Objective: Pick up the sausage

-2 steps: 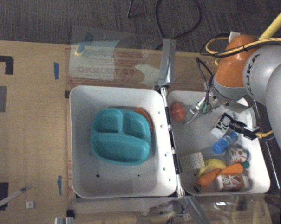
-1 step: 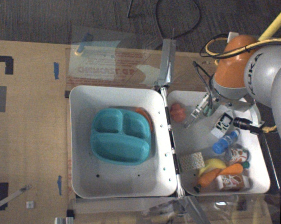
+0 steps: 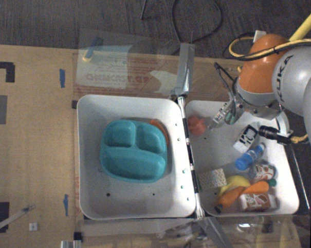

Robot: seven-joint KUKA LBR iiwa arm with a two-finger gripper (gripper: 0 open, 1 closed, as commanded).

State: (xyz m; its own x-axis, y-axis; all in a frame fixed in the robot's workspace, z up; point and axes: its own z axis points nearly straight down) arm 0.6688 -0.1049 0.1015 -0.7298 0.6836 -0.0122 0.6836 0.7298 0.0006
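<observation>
Camera view puts the claw (image 3: 221,117), fingers too blurred to tell apart or together, near the reddish sausage (image 3: 197,125) against the right bin's (image 3: 291,191) wall, where a closing grip may skid off.

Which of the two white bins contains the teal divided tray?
The left bin holds the teal tray; the right bin holds small items instead.

A teal divided plate (image 3: 134,150) lies in the left bin (image 3: 87,159). A blue bottle (image 3: 248,157), banana (image 3: 233,182) and carton (image 3: 256,202) crowd the right bin's (image 3: 291,201) near right corner.
</observation>
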